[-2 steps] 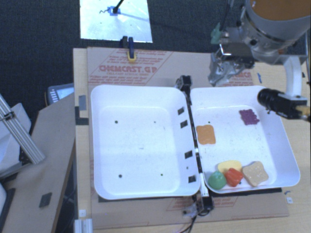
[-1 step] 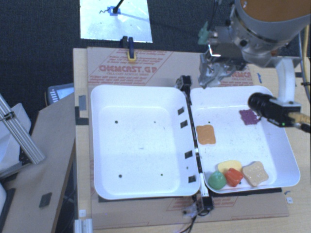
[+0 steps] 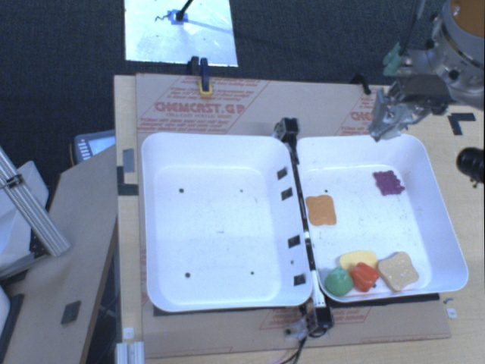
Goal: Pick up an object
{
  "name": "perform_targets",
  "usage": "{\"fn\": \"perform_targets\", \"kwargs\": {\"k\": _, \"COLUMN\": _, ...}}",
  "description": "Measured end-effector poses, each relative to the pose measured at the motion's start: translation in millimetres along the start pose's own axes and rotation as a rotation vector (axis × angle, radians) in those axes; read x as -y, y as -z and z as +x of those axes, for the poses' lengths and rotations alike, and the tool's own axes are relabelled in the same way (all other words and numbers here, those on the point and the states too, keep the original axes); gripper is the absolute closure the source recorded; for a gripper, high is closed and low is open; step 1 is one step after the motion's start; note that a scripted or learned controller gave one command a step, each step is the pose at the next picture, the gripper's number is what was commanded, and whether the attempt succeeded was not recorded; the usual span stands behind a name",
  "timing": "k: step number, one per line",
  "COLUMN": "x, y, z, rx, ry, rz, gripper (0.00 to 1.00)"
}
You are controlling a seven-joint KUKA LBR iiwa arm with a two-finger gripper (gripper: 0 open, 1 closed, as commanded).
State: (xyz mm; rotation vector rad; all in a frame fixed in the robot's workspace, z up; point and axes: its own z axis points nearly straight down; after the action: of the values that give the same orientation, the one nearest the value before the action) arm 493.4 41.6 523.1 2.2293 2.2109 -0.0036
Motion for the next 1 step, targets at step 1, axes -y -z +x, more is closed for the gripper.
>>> {"fn": "perform_targets", "kwargs": {"k": 1, "x": 6.7, "y": -108.8, "z": 45.2, "rx": -0.001, "ry": 0.014, "rz": 0.01, "gripper": 1.0}}
